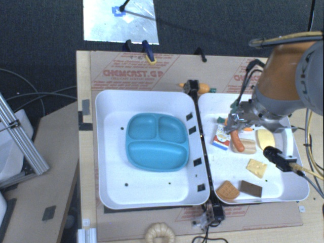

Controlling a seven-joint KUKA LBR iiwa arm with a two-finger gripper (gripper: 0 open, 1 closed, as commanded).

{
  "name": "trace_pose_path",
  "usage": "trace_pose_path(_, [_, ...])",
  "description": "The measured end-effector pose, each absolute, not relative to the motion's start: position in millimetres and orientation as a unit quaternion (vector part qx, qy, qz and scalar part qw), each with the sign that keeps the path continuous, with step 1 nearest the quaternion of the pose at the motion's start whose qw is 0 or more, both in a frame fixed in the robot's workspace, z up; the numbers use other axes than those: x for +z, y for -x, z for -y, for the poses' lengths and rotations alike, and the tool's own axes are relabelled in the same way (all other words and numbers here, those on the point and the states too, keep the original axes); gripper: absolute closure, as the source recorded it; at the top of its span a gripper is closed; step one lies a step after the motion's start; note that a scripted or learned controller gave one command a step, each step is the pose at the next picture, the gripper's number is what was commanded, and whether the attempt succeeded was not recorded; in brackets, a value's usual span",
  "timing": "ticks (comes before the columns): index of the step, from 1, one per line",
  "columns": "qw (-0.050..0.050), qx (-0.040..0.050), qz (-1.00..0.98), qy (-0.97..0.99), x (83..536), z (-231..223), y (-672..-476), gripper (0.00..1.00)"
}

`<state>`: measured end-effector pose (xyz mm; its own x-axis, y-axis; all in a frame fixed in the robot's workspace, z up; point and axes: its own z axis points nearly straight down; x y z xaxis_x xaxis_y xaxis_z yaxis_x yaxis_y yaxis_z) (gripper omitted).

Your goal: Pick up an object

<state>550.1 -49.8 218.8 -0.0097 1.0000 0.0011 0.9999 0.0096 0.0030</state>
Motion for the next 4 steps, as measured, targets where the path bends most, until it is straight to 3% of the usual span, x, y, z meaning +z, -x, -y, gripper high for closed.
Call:
trace_pose_path(1, [0.000,0.0013,-0.710,-0.704,229,3,-559.8,1.00])
trace_pose_path(2, [0.000,0.0012,-0.709,-0.705,232,-4,-569.8,1.00])
trace_pose_path(3, [0.000,-0.0001,-0.708,-0.706,223,-4,-561.8,1.00])
trace_pose_path(4, [0.001,0.0008,-0.709,-0.705,233,-5,-569.7,1.00])
